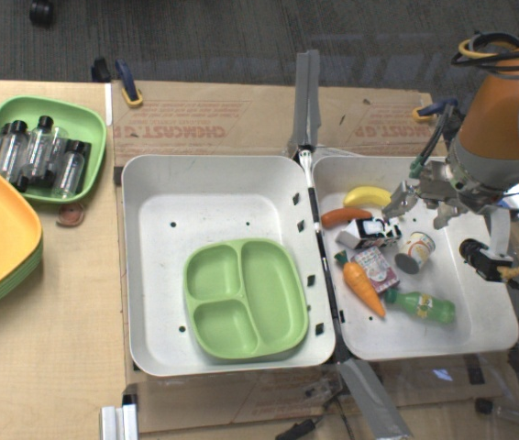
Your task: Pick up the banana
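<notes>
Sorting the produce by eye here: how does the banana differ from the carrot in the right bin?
The banana is yellow; the carrot is orange with a green top. The banana lies near the bin's far wall, the carrot nearer the front. The banana lies roughly crosswise, the carrot slants diagonally. Both lie flat in the right bin.

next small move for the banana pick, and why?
Probably shift the gripper toward the left bin, then descend onto the banana. The banana lies at the right bin's far side, just above the orange sausage-shaped toy, and the gripper sits just to its right. Nothing visible between the fingers.
</notes>
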`<state>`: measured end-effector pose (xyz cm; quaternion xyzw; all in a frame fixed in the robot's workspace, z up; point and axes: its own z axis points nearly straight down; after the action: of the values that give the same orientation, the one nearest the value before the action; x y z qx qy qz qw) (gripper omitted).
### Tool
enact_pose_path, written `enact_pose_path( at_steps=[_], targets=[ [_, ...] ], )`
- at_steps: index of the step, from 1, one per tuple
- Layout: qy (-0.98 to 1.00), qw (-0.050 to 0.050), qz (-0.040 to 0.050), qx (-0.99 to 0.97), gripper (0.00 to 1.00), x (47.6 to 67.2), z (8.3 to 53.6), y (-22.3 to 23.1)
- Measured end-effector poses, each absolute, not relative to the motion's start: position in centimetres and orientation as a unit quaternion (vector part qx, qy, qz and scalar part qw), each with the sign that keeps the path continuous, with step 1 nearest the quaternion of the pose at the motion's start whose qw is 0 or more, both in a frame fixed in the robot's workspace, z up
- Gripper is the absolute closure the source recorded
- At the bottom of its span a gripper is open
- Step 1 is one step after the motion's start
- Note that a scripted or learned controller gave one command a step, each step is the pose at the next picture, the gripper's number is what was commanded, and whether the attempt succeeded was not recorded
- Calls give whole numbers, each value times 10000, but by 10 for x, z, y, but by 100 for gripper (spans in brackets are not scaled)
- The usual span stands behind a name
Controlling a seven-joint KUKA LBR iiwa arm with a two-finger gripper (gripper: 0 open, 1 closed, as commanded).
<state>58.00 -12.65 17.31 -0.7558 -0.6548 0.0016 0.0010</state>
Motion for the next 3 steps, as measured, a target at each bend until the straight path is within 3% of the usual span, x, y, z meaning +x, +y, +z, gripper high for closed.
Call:
enact_pose_path(
  at_steps=[1,2,3],
  targets=[
    [-6769,-17,-10,-7361,0,653,101,-117],
    [-6777,-28,-4,-7353,100,654,111,-118],
    [-6364,2,9,-7714,100,616,109,-203]
  ],
)
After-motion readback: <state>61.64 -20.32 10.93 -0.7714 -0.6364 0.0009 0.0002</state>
